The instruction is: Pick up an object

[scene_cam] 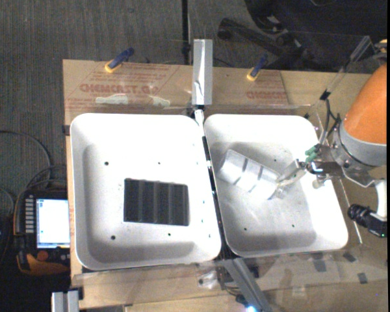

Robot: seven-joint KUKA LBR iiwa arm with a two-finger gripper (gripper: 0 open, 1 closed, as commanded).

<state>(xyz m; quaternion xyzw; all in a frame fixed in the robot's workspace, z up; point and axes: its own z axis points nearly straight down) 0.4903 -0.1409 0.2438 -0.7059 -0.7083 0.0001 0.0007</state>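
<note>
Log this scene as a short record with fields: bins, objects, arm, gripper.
left bin: shallow white bin holding a dark ribbed rectangular panel, lying flat near its middle
right bin: shallow white bin holding a white ridged block, tilted, in its left half
arm: grey with orange band, reaching in from the right
gripper: two-finger gripper low over the right bin, just right of the white block; grip unclear

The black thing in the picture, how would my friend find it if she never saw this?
Look at the two white bins side by side and take the left bin. Lying flat near its middle is a black ridged rectangle. It is the only dark thing in the bins; the right bin holds a pale white object instead.
</note>
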